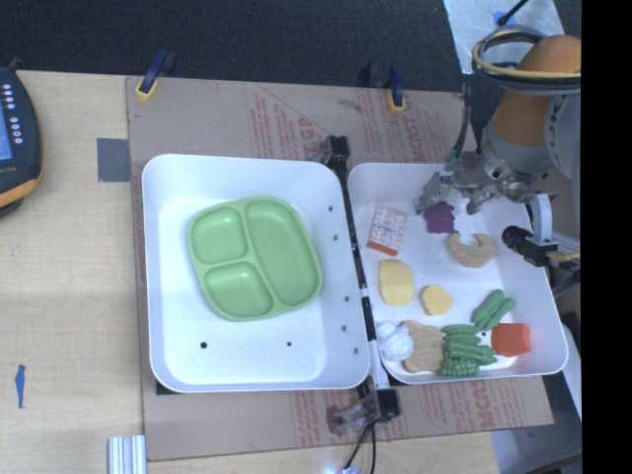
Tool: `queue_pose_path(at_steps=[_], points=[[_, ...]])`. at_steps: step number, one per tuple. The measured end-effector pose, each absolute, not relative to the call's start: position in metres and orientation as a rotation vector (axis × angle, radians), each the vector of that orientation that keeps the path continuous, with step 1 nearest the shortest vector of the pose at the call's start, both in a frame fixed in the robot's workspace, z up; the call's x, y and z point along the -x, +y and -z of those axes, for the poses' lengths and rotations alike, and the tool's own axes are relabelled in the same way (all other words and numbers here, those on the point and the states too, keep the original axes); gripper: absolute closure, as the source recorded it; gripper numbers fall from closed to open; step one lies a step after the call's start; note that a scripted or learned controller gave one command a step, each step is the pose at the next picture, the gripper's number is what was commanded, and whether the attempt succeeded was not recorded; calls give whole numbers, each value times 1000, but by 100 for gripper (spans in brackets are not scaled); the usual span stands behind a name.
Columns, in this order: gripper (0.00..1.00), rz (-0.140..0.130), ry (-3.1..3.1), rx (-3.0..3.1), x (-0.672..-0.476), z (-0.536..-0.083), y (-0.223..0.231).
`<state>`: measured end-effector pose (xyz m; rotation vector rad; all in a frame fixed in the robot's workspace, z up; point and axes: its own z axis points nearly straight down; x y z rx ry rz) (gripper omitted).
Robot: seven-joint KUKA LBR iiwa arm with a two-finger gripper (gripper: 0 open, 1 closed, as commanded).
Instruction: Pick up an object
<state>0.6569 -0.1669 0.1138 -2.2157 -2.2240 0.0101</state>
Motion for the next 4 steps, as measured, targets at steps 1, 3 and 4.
queue_pose_path(at_steps=[1,3,4], points=[[0,-7,-2221,2217,-655,-91,-170],[0,-8,-2222,2217,-656,-103,-170],[100,-9,-2222,2217,-656,-114,-171]])
